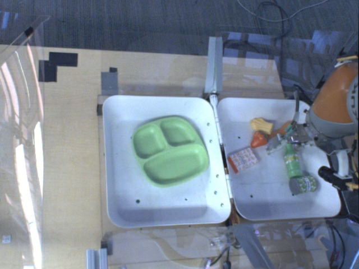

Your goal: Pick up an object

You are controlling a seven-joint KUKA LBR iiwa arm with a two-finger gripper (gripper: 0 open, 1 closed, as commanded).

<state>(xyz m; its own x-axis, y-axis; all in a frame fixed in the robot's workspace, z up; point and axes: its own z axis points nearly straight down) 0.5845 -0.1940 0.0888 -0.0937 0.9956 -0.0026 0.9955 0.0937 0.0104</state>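
The right bin (269,203) holds several small objects. A yellow piece (262,125) lies near its back, with an orange-red piece (258,140) just in front of it. A red-and-white patterned packet (243,159) sits by the bin's left wall. A green bottle (293,165) lies toward the right, and a short green can (303,185) rests at its near end. My gripper (279,142) hangs low over the bin, just right of the orange-red piece and at the far end of the green bottle. The wrist hides its tips.
The left bin (120,200) carries a light green divided plate (170,150) in its middle. A metal divider (213,66) stands behind the seam between the bins. The arm's orange band (335,97) looms over the right bin's back right corner.
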